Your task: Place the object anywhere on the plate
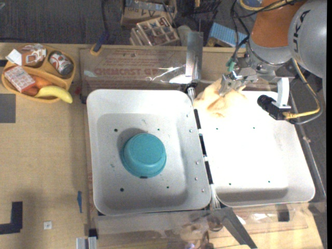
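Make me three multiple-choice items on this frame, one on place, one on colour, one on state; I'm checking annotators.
1. Where is the plate?
A. left bin
B. right bin
C. on the bench outside the bins

2. What colour is the plate?
A. red
B. teal
C. black

3. Where is the pale yellow object?
A. on the plate
B. at the right bin's top-left corner, under the gripper
C. in the fruit tray

Key: 1 A, it sits mid left bin; 2 B, plainly teal; 3 B, it lies far from the plate.
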Controlling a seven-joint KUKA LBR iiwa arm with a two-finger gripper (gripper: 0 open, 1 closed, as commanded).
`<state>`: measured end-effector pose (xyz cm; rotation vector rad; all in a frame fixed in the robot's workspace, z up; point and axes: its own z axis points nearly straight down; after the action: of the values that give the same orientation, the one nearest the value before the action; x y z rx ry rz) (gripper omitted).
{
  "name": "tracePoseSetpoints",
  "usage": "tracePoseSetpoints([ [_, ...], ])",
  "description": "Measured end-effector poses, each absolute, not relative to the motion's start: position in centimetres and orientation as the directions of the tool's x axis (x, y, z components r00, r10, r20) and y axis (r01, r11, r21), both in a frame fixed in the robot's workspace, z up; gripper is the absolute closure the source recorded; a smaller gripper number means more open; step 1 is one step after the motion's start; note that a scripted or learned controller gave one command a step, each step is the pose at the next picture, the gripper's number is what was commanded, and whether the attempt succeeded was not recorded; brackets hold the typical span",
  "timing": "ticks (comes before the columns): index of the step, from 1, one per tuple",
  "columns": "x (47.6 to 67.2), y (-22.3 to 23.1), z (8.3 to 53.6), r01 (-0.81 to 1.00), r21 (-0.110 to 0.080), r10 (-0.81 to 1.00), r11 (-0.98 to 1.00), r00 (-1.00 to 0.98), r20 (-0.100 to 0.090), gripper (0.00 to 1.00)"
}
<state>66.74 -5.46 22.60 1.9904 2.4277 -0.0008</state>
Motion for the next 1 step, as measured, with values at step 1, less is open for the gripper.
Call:
tracePoseSetpoints([
  [1,66.81,-5.33,22.54,0.98,0.001,0.98,0.199,-0.199,-0.002,1.0],
])
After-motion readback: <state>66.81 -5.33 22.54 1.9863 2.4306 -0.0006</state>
